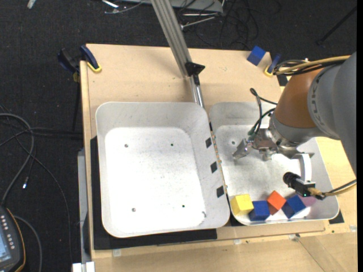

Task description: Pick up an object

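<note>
**Gripper Over the Right Bin, Blocks Crowded at the Near Wall**

The gripper hung low over the bare floor of the right bin, toward its left side. Whether it was released or clenched could not be told from that angle, and nothing showed in its grasp. Behind it the grey arm with its orange band covered the bin's right wall.

The things to pick lay well apart from the gripper, in a row against the bin's near wall. From left to right they were a yellow block, a left blue block, an orange block and a right blue block. They were small, matte cubes packed so closely that neighbours touched. A purple piece sat just beside the last one, partly hidden.

The left bin was shallow, white plastic with rounded corners and a floor speckled with dark scuffs. Black clips sat along the seam where the two bins met.

On the pale wooden bench, a ribbed metal pole slanted down to the bins' far edge. A stray blue block rested near the far right corner. A blue-and-yellow clamp gripped the bench's far left corner. Cables trailed over the dark carpet, and a handheld device lay at the lower left, its screen too small to read.
</note>
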You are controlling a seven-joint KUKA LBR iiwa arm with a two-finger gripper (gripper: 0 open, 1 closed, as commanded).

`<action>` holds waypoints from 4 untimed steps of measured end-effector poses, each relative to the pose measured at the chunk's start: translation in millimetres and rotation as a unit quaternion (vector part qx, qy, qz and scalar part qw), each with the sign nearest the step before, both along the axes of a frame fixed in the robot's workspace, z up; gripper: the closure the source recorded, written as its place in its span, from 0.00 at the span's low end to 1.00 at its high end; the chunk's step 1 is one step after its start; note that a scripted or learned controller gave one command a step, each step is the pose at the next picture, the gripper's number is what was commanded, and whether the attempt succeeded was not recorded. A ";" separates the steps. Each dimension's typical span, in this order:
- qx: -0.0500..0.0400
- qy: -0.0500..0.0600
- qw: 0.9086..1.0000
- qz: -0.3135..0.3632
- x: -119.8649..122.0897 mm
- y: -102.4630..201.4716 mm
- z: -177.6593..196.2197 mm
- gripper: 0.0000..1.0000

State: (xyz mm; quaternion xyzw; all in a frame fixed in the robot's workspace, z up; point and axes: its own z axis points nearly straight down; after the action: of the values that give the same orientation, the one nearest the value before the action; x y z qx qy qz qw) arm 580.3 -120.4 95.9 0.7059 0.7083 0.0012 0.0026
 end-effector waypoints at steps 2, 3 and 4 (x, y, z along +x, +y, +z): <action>0.001 0.003 1.000 -0.003 -41.2 3.6 -0.5 1.00; 0.000 0.000 1.000 0.001 11.5 15.9 -0.2 1.00; 0.000 0.001 1.000 0.002 9.4 15.0 9.8 1.00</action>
State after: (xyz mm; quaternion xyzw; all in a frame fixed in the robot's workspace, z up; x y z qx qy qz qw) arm 589.8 -105.4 105.7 0.7048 0.7094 0.0005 0.0016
